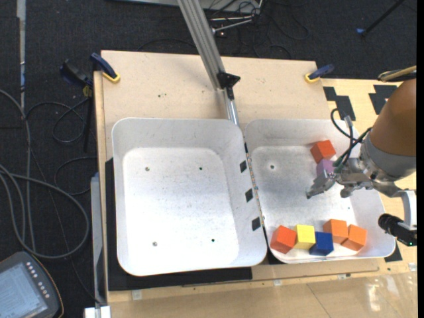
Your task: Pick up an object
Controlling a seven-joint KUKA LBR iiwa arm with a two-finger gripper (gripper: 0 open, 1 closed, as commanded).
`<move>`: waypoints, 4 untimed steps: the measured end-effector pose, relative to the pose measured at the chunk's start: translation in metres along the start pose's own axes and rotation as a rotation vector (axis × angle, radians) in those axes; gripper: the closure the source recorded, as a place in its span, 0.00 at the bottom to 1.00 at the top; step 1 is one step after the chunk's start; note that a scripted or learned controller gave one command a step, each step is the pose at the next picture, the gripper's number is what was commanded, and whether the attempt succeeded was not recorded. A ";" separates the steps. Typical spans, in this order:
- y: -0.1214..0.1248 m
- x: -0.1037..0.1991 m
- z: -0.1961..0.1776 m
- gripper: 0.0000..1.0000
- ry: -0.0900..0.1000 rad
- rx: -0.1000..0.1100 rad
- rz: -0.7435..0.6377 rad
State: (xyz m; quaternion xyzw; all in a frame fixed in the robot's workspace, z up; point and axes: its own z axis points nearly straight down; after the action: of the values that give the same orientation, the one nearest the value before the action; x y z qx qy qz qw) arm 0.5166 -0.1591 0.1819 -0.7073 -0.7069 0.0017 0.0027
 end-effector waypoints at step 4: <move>0.000 -0.004 0.033 1.00 -0.004 -0.012 -0.002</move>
State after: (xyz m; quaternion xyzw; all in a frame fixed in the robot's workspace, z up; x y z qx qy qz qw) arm 0.5162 -0.1634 0.1490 -0.7066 -0.7076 -0.0013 -0.0031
